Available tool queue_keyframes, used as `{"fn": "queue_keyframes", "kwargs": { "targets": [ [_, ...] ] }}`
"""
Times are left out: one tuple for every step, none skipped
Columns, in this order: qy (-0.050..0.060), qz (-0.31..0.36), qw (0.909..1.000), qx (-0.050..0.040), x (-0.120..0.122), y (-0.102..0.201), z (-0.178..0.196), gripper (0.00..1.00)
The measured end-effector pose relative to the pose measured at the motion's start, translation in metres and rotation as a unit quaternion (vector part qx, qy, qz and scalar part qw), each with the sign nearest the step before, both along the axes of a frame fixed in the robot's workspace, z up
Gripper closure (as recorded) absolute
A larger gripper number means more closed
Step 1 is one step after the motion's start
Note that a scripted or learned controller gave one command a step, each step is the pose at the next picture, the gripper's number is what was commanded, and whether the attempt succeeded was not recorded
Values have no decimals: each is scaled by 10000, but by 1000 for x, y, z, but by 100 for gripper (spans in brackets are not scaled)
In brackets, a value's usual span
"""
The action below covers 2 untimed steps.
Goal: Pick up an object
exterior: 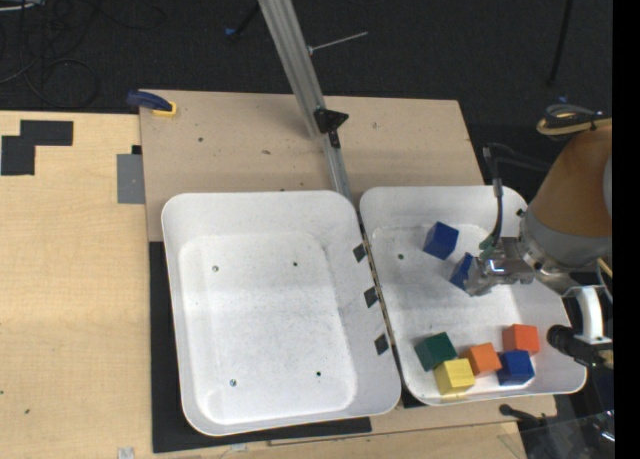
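My gripper [487, 273] is low in the right bin [400, 209], near its right side. A small blue block [461, 270] lies right against the gripper's left side, partly covered by it. A second blue cube [440, 239] rests a little up and to the left, apart from the gripper. Along the bin's front lie a green cube [435, 349], a yellow cube [455, 375], an orange cube [484, 357], a red-orange cube [521, 338] and another blue cube [516, 366].
The left bin [190, 237] sits beside the right one, with black clips [370, 297] along the shared edge. A slanted aluminium bar [295, 57] rises from behind the bins. The arm's orange band [580, 187] hangs over the right bin's right rim.
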<state>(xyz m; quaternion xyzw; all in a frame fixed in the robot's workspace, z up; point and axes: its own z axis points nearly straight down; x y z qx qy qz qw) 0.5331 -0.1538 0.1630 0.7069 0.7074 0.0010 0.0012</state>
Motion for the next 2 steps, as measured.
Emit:
{"fn": "queue_keyframes", "kwargs": {
  "targets": [
    [-1, 5, 10000, 0, -6, 6, 54, 100],
    [-4, 1, 10000, -4, -5, 5, 107, 100]
  ]
}}
